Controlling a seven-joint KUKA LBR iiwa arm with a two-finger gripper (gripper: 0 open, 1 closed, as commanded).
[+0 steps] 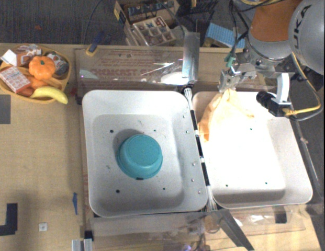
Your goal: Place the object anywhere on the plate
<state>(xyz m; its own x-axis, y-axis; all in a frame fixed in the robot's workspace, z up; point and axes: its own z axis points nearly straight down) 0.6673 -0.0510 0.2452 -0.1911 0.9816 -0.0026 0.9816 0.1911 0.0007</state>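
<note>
A round teal plate lies in the middle of the left white bin. A soft pale orange cloth hangs in the right bin at its far left corner. Its lower end droops against the bin's left wall and its top is drawn up to a point. My gripper is right above that point, over the far edge of the right bin, and its fingers are pinched on the cloth's top. The plate is well to the left of the gripper and nearer the camera.
The raised rims between the two bins run down the middle. A basket of toy fruit and boxes sits at the bench's far left. Boxes and cables lie beyond the far edge.
</note>
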